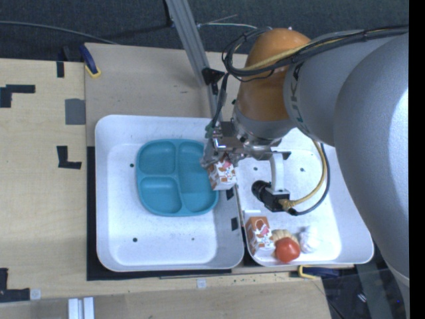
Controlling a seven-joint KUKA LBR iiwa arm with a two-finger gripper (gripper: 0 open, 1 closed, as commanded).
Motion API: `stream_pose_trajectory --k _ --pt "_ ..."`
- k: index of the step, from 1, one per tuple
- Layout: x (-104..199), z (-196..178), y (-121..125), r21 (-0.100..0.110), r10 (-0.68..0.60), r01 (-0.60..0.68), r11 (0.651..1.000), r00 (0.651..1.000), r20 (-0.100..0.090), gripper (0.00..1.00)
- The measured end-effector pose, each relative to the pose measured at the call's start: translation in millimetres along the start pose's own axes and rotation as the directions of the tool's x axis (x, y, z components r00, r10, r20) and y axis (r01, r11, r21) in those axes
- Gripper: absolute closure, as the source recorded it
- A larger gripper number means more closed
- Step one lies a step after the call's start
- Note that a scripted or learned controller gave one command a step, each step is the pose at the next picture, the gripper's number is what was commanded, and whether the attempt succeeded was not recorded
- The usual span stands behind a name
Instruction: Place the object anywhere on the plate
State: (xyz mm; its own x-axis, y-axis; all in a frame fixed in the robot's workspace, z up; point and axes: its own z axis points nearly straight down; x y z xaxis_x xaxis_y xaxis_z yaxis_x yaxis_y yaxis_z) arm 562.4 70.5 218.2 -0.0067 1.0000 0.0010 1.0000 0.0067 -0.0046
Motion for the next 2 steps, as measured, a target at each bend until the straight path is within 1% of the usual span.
stream_pose_trajectory --k 1,2 --pt "53.8 6.9 -1.1 -0.001 -0.001 0.001 1.0 1.0 0.0 1.0" --pt "50.6 6.4 -0.8 -0.002 0.003 -0.003 1.0 1.0 0.002 0.0"
